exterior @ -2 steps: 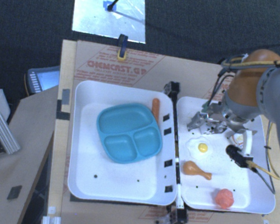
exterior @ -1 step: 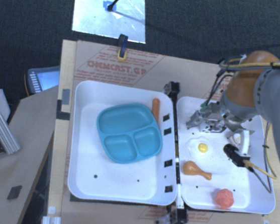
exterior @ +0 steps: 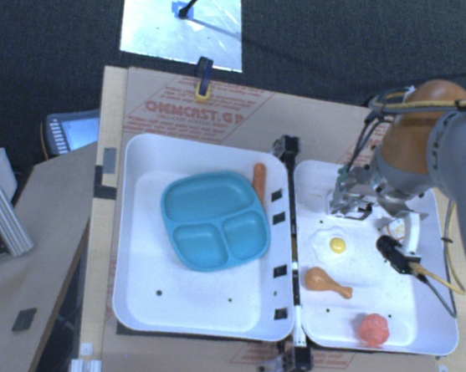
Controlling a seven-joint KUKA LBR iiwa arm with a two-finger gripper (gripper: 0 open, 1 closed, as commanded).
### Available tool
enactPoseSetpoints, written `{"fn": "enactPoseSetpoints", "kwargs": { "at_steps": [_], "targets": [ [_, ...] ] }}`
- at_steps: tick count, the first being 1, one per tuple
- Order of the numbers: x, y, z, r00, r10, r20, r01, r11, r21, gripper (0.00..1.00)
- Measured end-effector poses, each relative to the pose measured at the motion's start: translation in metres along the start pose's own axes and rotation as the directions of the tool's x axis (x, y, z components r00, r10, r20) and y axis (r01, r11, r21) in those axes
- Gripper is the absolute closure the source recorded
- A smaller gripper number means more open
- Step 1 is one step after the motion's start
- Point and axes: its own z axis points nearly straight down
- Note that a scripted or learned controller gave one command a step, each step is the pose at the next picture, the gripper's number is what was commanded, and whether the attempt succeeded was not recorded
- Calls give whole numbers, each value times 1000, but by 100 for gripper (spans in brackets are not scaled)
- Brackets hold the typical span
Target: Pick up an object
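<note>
The right bin [exterior: 430, 327] holds a toy fried egg [exterior: 333, 245], an orange drumstick [exterior: 327, 282] and a pink-red round fruit [exterior: 374, 329]. My gripper [exterior: 350, 205] hangs low over the far part of this bin, just above and behind the egg. Nothing shows between it and the bin floor. In the left bin [exterior: 139, 296] lies a blue divided plate [exterior: 214, 219], with an orange sausage [exterior: 258, 184] beside the plate's far right edge.
A black divider strip [exterior: 288, 230] runs between the two bins. The grey arm with its orange band [exterior: 418, 119] comes in over the right bin's far right corner. A yellow clamp [exterior: 204, 80] sits on the board behind the left bin.
</note>
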Motion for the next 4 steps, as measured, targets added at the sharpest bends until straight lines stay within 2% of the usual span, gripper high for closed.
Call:
{"fn": "enactPoseSetpoints", "kwargs": {
  "at_steps": [1, 3, 4],
  "targets": [
    [5, 2, -46, 1000, -3, -9, 3, 1000, 21, 100],
    [0, 8, -120, 1000, -3, -9, 3, 1000, 23, 100],
    [51, -14, -109, 1000, -4, -10, 5, 1000, 28, 100]
  ]
}}
